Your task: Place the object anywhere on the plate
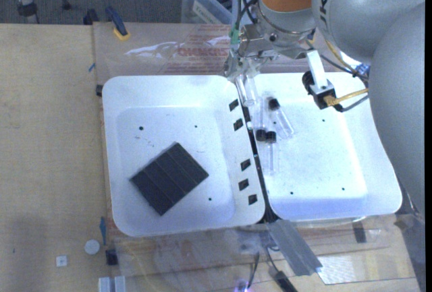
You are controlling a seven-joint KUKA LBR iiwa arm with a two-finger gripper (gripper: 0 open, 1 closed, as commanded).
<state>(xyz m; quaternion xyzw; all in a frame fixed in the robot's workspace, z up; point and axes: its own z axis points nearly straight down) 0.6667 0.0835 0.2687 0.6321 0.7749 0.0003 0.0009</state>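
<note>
My gripper (264, 123) hangs over the right bin (337, 169), near the seam. Its clear fingers stand apart, holding nothing. The dark plate (169, 177) lies in the left bin (135, 115).

One fixed camera, high above the counter (40, 115), looking down at a slant.

It takes in both white bins (135, 98) at middling range; the gripper (260, 122) hangs near the frame's centre, its arm entering from upper right.

Two bins sit side by side on the worktop (47, 149). The plate (169, 177) lies in the left bin (125, 92), toward its front-left corner; the right bin (351, 149) adjoins it.
</note>
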